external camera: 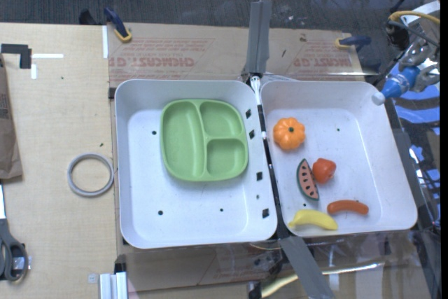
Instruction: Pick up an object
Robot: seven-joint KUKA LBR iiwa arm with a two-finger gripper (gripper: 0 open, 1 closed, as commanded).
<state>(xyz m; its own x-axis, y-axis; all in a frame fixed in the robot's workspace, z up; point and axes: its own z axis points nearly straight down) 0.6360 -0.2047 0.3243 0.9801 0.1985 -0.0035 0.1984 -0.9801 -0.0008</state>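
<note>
Plate [204,140] toward left bin's [133,213] back edge. Pumpkin [289,133], melon [306,180], tomato [323,169], sausage [348,207], banana [313,220] along right bin's [392,150] left and front edges. Gripper state: cannot tell.

Robot hardware [413,59]: blue cylindrical part; yellow cable; grey metal.

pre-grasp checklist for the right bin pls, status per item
1. Targets present in right bin: ok. Pumpkin, watermelon slice, tomato, sausage, banana.
2. Pumpkin stands apart from other items: ok.
3. Watermelon slice and tomato separated: not ok, they touch.
4. Banana clear of bin wall: not ok, it lies at the near edge.
5. Left bin holds only the green divided plate: ok.
6. Gripper finger state: cannot tell.
</note>
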